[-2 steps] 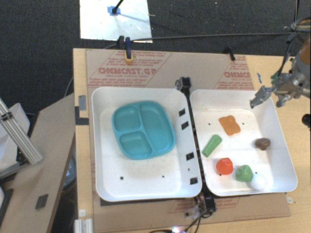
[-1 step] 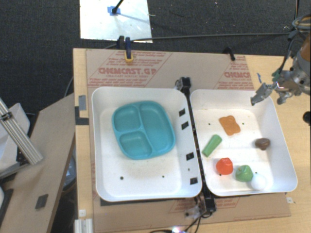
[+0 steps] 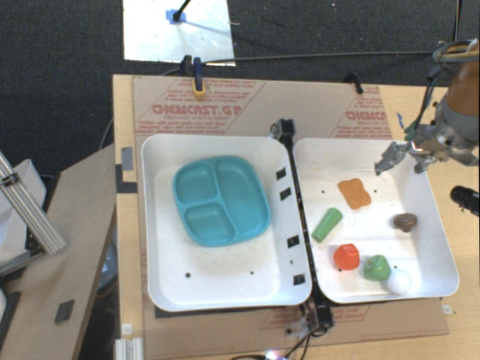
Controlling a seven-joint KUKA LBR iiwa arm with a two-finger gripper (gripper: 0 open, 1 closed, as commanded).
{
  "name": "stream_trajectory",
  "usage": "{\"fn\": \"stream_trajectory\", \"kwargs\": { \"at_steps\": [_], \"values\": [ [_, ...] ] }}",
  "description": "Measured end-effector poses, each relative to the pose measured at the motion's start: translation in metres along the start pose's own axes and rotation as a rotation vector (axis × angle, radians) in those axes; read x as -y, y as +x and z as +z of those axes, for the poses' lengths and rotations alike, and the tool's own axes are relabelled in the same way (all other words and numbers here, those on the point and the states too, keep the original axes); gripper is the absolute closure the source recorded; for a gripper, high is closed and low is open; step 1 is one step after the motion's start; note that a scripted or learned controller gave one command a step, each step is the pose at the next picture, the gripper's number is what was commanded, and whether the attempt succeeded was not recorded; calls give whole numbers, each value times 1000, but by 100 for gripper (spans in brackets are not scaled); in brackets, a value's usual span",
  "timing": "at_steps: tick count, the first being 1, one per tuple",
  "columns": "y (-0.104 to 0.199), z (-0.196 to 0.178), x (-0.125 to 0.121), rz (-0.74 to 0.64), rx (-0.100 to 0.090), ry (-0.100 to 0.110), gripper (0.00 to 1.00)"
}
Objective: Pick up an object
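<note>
Approach step: gripper (image 3: 403, 158) hangs spread and empty above the right bin (image 3: 435, 201); next, I'd say, descend onto the orange block (image 3: 354, 193).

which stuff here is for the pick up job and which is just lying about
For the job: gripper, orange piece, green stick, brown lump, red ball, green ball, white ball, right bin.

Lying about: teal divided plate, left bin, clamp.

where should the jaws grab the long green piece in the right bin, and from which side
Grip the green piece across its narrow middle, coming straight down from above. It lies flat and slanted, upper right to lower left, so turn the gripper to close across the short width. There is free floor on both long sides; the orange piece and red ball sit off its ends.
</note>
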State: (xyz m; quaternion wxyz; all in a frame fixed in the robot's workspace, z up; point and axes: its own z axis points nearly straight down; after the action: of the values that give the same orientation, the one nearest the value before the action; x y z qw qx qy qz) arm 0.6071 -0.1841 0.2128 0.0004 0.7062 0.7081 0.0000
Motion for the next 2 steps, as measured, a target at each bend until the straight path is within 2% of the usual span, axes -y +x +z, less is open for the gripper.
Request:
{"fn": "stream_trajectory", "kwargs": {
  "at_steps": [1,2],
  "values": [
    [1,55,10,1,-1,2,0],
    [3,95,6,0,0,-1,0]
  ]
}}
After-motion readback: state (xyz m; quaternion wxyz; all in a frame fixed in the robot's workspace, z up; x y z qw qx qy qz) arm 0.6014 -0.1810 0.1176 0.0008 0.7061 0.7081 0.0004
